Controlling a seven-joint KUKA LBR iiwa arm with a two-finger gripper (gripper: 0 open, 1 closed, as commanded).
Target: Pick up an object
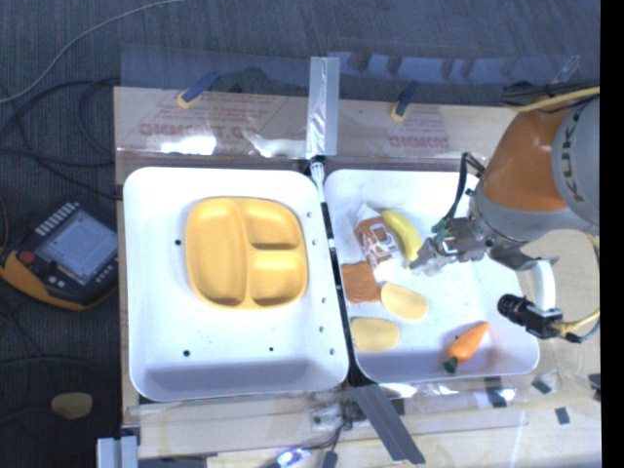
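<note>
The right bin (507,359) holds a yellow banana (401,231), a brown bread-like piece in a clear wrapper (374,240), a flat brown slab (360,282), two pale yellow rounded pieces (404,301) (374,333) and an orange carrot (467,343). My gripper (436,250) hangs low over the right bin, just right of the banana's lower end. Its fingertips sit close to the banana, and nothing can be made out between them.
The left bin (146,291) carries a yellow divided tray (246,252). A metal divider (323,115) runs between the bins at the back. The arm's orange band (531,169) covers the right bin's far right corner. A teach pendant (58,252) lies on the floor at left.
</note>
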